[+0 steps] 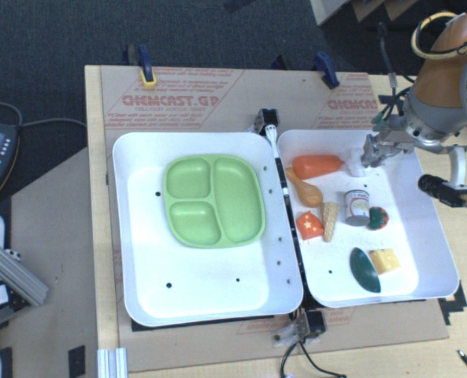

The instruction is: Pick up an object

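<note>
- The gripper (372,154) hangs over the far part of the right bin (430,227), close to its back wall; the arm (442,77) comes in from the right side
- Whether it is open or closed, I cannot tell from here; that part looks too small and blurred
- I see nothing held in it
- The nearest thing is the orange carrot (316,164), lying just beside the gripper toward the left bin (138,211), not touching it
- The carrot's long axis goes across the bin, left to right, so I think a grasp must come from the two long sides
- Near the carrot lies a tan drumstick-like piece (305,189); closer to the front are a small can (357,204), a cone (329,220) and a red-orange piece (309,225)
- At the front of the right bin lie a dark green piece (365,269) and a yellow block (386,260), touching each other, well apart from the gripper
- The green divided plate (215,200) sits in the left bin, far from the gripper
- In my judgement the pick is not yet done, and the carrot is the likely target
</note>
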Robot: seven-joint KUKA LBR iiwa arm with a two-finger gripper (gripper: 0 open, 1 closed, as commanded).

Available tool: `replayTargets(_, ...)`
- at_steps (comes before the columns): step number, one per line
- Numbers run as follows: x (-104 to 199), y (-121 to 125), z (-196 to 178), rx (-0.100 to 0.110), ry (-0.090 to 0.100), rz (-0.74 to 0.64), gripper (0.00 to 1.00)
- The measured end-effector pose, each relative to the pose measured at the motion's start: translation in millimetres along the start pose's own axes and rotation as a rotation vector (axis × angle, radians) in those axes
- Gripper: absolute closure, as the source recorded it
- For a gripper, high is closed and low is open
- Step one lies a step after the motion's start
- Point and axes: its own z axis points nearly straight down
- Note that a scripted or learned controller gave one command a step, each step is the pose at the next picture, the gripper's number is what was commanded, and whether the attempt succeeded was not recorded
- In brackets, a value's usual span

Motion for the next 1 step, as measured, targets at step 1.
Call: replayTargets(1, 2.9, -1.8, -63.6, -0.002, -0.001, 0.0, 1.0)
